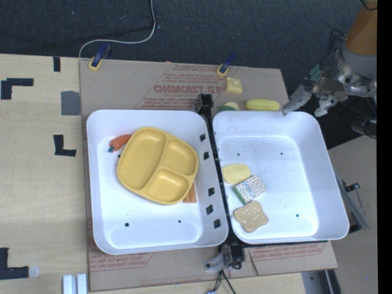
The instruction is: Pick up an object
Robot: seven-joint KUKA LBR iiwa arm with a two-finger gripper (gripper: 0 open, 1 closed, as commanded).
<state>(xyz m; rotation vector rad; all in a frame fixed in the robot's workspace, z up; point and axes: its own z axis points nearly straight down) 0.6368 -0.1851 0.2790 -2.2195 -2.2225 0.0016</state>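
Lying in right bin: a pale yellow oval piece (235, 173), a green-and-white patterned packet (250, 188) touching its lower edge, and a tan toast-shaped piece (250, 216) just below, all near the bin's left wall
Right bin (306, 164): shallow, white, most of its floor bare
Left bin (104, 182): holds a yellow divided plate (158, 165) lying tilted over an orange carrot-like piece (120, 141) (another orange bit peeks out at the plate's lower right)
Behind the bins: a yellow block (233, 86), a yellow corn-like piece (262, 105) and a greenish piece (228, 106) on the cardboard (184, 84)
Gripper (304, 103): fingers spread apart, holding nothing, poised over the right bin's far right corner, well apart from the three pieces
Arm (362, 29): enters at upper right, orange band above the wrist, wrist slanting down to the left
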